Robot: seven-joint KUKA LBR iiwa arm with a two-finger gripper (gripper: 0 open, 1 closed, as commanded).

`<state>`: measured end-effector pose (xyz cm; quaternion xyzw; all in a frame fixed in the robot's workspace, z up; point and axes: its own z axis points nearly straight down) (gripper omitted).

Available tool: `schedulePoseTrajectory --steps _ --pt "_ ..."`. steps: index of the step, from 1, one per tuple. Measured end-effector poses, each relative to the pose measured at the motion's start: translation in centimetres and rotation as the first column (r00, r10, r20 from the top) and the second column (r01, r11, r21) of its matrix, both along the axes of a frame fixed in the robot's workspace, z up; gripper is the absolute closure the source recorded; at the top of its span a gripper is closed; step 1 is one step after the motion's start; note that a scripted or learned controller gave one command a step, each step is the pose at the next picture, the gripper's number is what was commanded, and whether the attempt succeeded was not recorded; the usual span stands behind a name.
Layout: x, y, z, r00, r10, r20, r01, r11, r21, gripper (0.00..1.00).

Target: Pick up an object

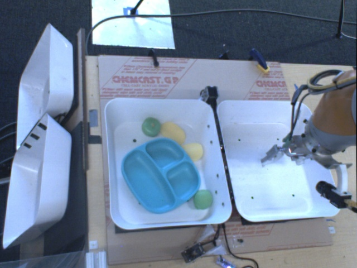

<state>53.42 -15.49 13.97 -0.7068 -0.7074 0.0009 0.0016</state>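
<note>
- A green ball (203, 199) is seen at the near edge of the left bin (120, 166), beside a blue divided plate (160, 173).
- Past the plate, two yellow pieces (193, 151) (173, 132) and a green one (150, 127) are found.
- The gripper (274, 154) is held over the right bin (268, 205), nothing gripped; its opening cannot be told.

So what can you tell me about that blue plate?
The blue plate looks like smooth plastic, with rounded corners and three sunken compartments. It lies flat, turned at a slant, in the left bin. Nothing sits in its compartments. A yellow ball and a green ball rest against its rim.
</note>
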Motion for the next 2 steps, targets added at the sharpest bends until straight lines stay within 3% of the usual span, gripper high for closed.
schedulePoseTrajectory --steps 1,2 --pt "-0.1 0.0 -5.2 1.0 -0.001 0.0 0.001 1.0 0.0 0.0" --pt "0.1 0.0 -3.9 1.0 -0.001 0.005 0.001 1.0 -0.001 1.0"
